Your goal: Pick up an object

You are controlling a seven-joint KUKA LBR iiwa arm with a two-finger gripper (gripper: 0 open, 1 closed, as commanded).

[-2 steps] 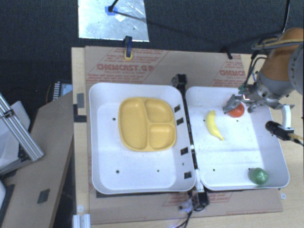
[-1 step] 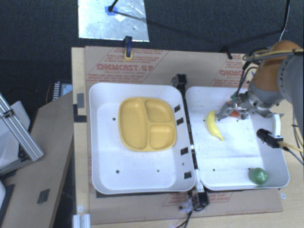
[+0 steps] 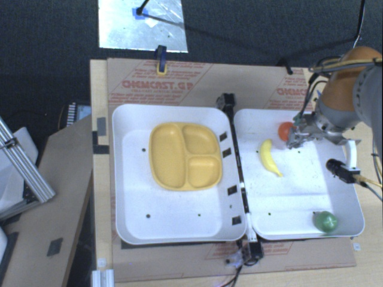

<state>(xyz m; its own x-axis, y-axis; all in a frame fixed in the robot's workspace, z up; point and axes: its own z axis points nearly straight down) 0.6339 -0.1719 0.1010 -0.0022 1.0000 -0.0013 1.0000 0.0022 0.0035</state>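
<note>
Down at the near edge of the right bin (image 3: 344,223), in its front right corner, sits a small green ball-ish fruit (image 3: 325,221), well apart from everything else; a bit further back, toward the left side of that same bin, a yellow banana (image 3: 269,158) lies flat on the white floor, pointing roughly front to back. Next door, the left bin (image 3: 128,220) has a yellow divided tray (image 3: 184,156) sitting about in the middle, three compartments, nothing in them that I can make out. Further back in the right bin, the gripper (image 3: 294,137) is down low near the back edge, just beside an orange-red round thing (image 3: 285,129) that peeks out on its left; it's partly hidden, so I can't tell if they're touching. Honestly can't say how the end effector stands either, the wrist blocks it; the banana is near it, but clear of it. Behind all that, the grey arm (image 3: 353,94) comes in from the right.
</note>
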